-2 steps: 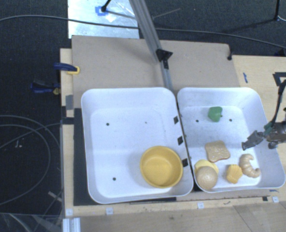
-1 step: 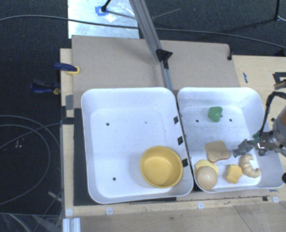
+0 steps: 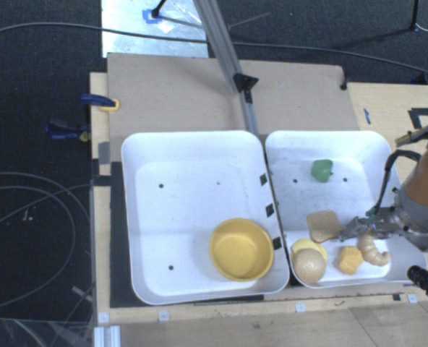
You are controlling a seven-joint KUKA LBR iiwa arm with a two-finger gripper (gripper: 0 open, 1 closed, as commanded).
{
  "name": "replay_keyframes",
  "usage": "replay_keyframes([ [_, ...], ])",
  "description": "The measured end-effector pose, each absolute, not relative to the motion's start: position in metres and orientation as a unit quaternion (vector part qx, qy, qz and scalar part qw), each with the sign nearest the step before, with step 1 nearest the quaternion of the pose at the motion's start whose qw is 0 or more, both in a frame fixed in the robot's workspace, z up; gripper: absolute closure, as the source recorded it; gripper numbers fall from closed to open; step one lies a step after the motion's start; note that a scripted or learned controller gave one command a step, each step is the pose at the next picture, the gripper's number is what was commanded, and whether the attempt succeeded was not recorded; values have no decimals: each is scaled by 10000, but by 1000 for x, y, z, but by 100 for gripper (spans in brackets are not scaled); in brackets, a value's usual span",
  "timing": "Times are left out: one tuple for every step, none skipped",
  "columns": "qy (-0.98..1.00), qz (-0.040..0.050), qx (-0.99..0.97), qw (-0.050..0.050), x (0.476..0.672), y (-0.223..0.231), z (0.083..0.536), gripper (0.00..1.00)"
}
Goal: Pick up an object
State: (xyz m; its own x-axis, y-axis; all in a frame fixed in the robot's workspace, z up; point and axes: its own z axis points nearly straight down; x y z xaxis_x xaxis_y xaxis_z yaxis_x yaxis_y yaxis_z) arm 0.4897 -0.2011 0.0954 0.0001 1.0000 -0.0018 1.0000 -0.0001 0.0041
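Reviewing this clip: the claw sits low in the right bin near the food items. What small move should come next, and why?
Probably a short descent onto the croissant-shaped piece: the claw hovers just above it, with the toast slice at its left, and nothing shows between its fingers.

Both shallow bins, the left bin [image 3: 149, 215] and the right bin [image 3: 358, 150], look like smooth white moulded plastic with a slight sheen. The yellow bowl [image 3: 241, 249] appears as smooth plastic, faintly glossy at its rim. The bench top [image 3: 178, 92] resembles matt brown board, while the surrounding floor [image 3: 33, 49] shows a dark, rough, carpet-like weave. A slanted pole [image 3: 221, 38] has a dull brushed-metal look. The green object [image 3: 322, 169] seems matt and soft-edged. The tan slab [image 3: 323, 225], the round pale item [image 3: 309, 261], the yellow lump [image 3: 349, 259] and the curved beige piece [image 3: 373, 251] all read as matt, toy-like plastic or foam; which of the two cannot be told.
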Motion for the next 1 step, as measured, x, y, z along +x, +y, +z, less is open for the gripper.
replay_keyframes([
  [7068, 17, 7074, 63, 492, -202, 108, 100],
])
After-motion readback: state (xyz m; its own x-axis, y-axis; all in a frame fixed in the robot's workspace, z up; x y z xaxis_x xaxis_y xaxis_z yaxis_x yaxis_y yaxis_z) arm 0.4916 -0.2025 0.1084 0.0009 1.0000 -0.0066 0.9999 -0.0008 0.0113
